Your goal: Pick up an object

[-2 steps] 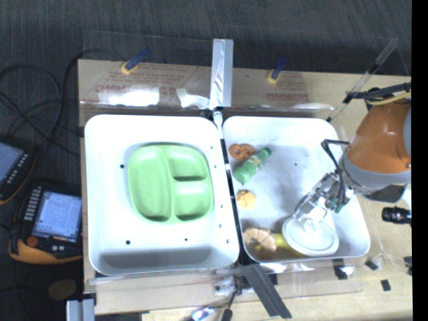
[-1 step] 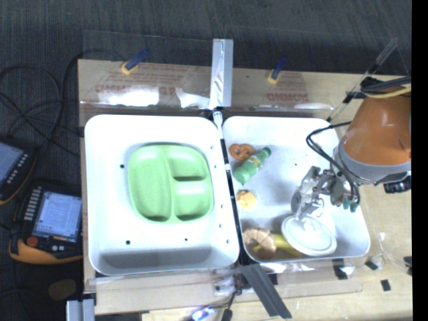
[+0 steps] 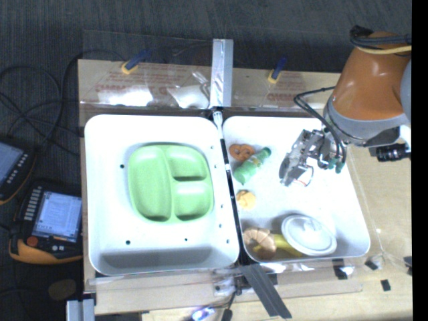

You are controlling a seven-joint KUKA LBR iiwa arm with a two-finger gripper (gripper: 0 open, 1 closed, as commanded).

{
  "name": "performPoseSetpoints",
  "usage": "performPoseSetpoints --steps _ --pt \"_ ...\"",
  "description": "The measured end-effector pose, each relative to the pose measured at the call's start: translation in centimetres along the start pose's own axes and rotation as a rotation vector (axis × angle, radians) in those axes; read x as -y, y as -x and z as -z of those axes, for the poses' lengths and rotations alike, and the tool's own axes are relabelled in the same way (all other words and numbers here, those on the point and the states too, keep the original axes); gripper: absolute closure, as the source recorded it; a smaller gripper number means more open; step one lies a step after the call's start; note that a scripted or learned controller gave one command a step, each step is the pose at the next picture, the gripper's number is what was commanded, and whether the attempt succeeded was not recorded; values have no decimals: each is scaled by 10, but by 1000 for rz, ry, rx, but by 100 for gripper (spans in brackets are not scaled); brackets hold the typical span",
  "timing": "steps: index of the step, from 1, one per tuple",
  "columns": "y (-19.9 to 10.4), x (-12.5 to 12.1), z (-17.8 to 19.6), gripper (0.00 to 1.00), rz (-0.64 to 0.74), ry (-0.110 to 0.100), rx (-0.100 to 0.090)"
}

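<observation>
From above, the gripper [image 3: 292,174] hangs over the middle of the right bin [image 3: 348,199], right of centre in the frame; whether its jaws are open or closed cannot be told. A green bottle [image 3: 250,167] lies just left of it. A white bowl [image 3: 307,234] sits lower right. The left bin [image 3: 100,199] holds a green tray [image 3: 170,182].

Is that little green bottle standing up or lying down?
Lying down: the green bottle rests on its side in the right bin, cap toward the far wall.

bright even overhead light, white bins [image 3: 100,179] slightly overexposed, soft shadows, mildly blurry.
</observation>
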State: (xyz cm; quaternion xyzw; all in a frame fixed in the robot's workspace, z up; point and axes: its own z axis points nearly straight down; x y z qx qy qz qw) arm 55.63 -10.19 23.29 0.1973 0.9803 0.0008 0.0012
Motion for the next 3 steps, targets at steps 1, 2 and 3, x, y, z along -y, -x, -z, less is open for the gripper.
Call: performPoseSetpoints --steps 1,2,3 --pt "65 -53 8 100 -201 -1 0" --pt "24 -3 -78 100 -294 -3 -2" --pt "79 -48 -49 100 -384 -2 0"
